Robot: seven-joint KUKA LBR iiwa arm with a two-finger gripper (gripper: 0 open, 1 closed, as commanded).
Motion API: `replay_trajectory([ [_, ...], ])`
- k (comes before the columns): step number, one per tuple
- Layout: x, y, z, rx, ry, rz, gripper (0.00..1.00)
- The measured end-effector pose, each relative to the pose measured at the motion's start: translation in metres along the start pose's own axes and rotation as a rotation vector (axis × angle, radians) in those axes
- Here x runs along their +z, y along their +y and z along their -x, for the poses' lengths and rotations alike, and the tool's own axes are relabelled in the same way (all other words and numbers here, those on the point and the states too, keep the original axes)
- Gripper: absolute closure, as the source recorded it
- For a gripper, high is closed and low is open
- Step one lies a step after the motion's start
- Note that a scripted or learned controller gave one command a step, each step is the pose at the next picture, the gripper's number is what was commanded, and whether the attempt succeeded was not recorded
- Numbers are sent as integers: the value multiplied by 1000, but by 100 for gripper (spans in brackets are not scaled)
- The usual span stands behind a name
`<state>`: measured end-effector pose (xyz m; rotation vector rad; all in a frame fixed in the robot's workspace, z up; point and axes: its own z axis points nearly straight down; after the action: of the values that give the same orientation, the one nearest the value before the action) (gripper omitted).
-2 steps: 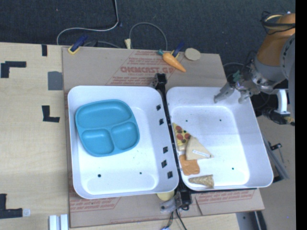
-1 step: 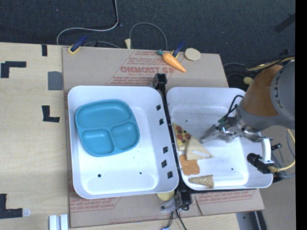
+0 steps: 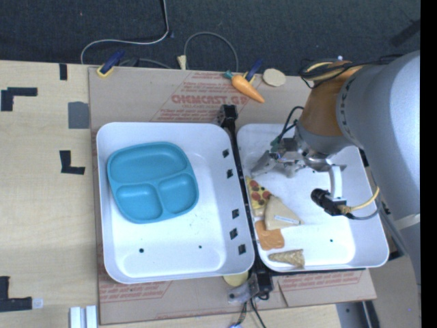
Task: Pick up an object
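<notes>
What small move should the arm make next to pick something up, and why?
Probably ease the end effector down and slightly toward the pizza slice: it hangs above the right bin just beyond that piece, the nearest object.

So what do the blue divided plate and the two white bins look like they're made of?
The blue divided plate looks like moulded plastic with a matte to satin finish: uniform colour, rounded rims, soft sheen and no sharp glare. The left bin and the right bin look like thin formed plastic, smooth and slightly glossy, with rounded corners. Painted metal can't be ruled out.
</notes>
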<state>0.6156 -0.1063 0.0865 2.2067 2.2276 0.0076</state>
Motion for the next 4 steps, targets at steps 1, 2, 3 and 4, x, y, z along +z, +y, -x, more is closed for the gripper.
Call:
replay_trajectory([
  [1, 2, 51, -7, 5, 0, -4, 0],
  [2, -14, -50, -9, 12, 2, -16, 0],
  [3, -1, -72, -12, 8, -3, 3, 0],
  [4, -12, -24, 43, 10, -2, -4, 0],
])
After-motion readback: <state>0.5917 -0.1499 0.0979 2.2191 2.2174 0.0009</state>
